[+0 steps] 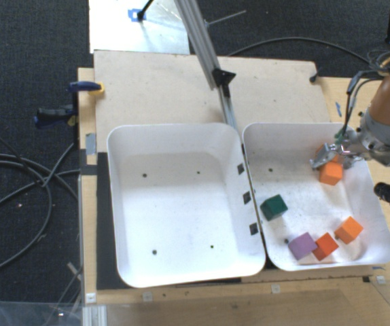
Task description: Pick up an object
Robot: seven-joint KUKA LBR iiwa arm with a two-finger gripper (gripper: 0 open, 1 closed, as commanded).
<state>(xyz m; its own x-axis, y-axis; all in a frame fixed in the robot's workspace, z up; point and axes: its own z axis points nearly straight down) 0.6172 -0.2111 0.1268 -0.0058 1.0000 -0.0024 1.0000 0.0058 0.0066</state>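
Hand point(331, 160) sits in the right bin point(276, 141), fingers clamped on an orange cube point(331, 174) near the far right wall. Gripped so, the cube looks ready to lift. A green cube point(273, 207), purple cube point(302, 245) and two more orange cubes point(338, 238) lie nearer the front.

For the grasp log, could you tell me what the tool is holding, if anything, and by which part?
It cannot be told for sure. The tool sits at the top of an orange cube in the right bin, but the contact itself is unclear.
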